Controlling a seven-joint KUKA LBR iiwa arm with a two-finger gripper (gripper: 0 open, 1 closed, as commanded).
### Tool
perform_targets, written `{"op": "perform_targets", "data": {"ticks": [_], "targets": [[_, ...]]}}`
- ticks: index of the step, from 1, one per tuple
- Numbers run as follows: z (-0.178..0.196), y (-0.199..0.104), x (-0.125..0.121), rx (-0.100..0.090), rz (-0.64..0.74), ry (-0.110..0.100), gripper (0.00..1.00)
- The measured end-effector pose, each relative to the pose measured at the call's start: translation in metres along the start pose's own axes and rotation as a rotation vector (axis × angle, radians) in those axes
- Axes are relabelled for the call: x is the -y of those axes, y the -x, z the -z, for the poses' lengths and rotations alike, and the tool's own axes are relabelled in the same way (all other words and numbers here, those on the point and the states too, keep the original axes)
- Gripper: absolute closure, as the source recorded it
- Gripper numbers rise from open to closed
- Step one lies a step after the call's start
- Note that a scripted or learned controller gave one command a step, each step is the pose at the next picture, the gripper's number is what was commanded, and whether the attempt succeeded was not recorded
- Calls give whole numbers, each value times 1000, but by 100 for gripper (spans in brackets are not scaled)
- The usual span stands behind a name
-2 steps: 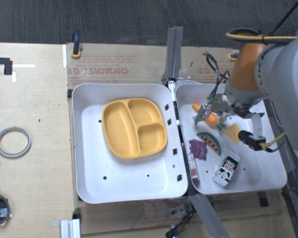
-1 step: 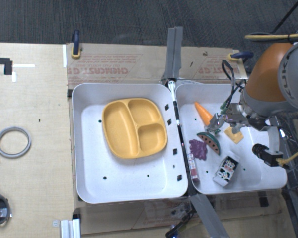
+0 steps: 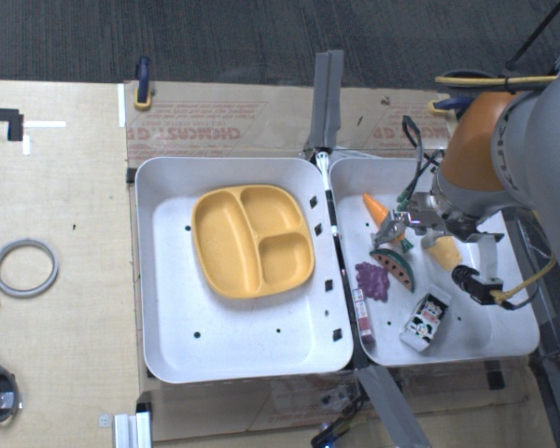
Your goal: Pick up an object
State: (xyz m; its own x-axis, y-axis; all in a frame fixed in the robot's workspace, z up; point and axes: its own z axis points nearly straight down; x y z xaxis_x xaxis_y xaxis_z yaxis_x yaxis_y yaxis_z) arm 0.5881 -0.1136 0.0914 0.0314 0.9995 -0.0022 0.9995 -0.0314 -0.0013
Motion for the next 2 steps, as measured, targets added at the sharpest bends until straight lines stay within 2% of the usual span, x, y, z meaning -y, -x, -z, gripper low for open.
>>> {"op": "perform_targets", "data": {"ticks": [1, 2], "targets": [[9, 0, 0, 2, 2, -2, 100], [-1, -5, 54, -2, -112, -3, 100]]}}
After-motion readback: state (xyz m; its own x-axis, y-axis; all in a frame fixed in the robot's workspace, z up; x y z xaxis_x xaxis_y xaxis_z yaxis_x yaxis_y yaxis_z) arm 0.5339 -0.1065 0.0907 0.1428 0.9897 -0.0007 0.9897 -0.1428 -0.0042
